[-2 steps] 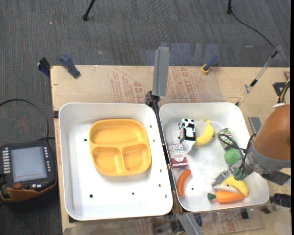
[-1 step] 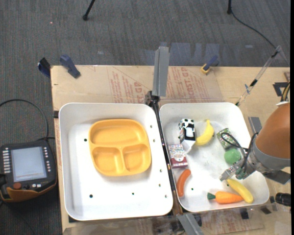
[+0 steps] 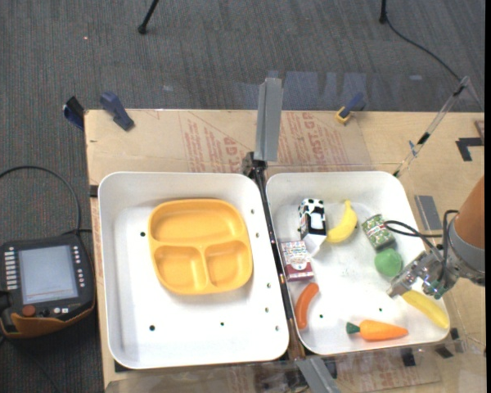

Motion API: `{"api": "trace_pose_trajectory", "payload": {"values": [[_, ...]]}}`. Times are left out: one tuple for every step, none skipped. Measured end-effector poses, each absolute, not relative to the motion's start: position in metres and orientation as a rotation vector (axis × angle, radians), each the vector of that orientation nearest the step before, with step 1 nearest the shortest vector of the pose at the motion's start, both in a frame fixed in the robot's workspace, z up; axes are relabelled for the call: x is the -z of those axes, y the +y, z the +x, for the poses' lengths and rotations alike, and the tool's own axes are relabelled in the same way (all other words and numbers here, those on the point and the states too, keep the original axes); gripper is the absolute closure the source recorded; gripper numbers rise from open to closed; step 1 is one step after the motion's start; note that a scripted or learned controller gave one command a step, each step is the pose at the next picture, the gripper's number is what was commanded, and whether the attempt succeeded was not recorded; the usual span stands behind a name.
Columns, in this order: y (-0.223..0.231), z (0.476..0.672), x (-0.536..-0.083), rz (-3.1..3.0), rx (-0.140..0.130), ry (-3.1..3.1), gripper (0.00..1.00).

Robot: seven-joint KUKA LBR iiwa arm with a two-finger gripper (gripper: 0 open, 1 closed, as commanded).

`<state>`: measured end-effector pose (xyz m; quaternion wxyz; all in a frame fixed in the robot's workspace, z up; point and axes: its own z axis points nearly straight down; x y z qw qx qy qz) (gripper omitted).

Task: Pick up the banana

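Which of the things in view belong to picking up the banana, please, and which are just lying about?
Belong to the job:
banana
end effector
right bin

Just lying about:
yellow divided tray in the left bin
cow-patterned carton
small red box
green can
green round fruit
red sausage
carrot
yellow piece beside the end effector

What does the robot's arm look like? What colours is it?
The arm comes in from the right. It is grey, with an orange band above the wrist. At its end sits a small gripper of grey metal with dark parts. A thin black cable loops toward the wrist.
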<state>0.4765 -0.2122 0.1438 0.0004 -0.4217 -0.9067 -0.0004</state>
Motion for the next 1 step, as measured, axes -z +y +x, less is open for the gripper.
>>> {"api": "trace_pose_trajectory", "payload": {"values": [[-0.1538,0.5211,-0.2257,-1.503,0.000,-2.757,1.00]]}}
